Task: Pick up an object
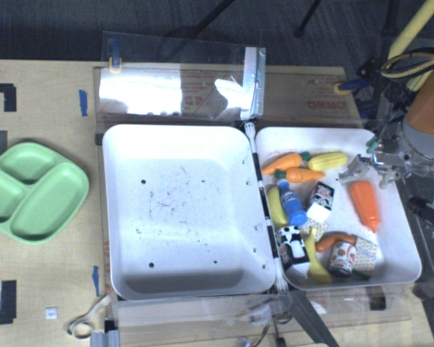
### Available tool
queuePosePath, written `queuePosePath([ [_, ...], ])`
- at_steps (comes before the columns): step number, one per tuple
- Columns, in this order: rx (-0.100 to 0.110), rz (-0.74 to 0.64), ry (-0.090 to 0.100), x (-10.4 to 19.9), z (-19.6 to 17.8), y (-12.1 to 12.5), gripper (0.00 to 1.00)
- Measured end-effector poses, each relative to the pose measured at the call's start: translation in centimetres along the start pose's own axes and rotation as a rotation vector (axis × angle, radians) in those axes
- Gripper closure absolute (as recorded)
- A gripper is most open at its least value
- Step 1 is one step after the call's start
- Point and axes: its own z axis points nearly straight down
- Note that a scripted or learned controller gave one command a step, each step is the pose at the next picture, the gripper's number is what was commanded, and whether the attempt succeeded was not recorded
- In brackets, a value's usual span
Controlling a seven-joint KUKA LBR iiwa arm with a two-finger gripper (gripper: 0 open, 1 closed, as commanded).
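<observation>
A pale wooden bench (50,107) carries two shallow white bins side by side, with dark carpet beyond its far edge and a clear plastic panel (177,85) standing behind the left bin (181,208). A green divided tray (32,191) sits on the wood, far to the left of the gripper (376,163).

The gripper hangs over the far right part of the right bin (401,266), the grey arm (419,132) entering from the right. Whether it is spread or closed cannot be told from this angle, and nothing is visibly held.

Just below the gripper lies an orange carrot-like piece (365,203), its long axis running away from the gripper toward the near edge, tilted slightly rightward, upper end close under the gripper. Left of the gripper lie a yellow corn cob (329,160) and two smaller carrots (293,167), all pointing roughly left to right. Further left and nearer, a blue bottle (291,204) lies lengthwise beside a yellow banana (275,204). A small can (341,257) rests near the bin's front.
</observation>
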Motion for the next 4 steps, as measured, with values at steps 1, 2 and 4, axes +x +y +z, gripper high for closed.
queuePosePath([
  [1,-0.002,-0.103,-0.001,0.6,-12.9,-2.9,0.00],
  [2,-0.001,-0.202,0.000,0.6,1.8,1.6,0.00],
  [4,-0.011,0.093,0.010,-0.7,5.9,-6.9,0.00],
])
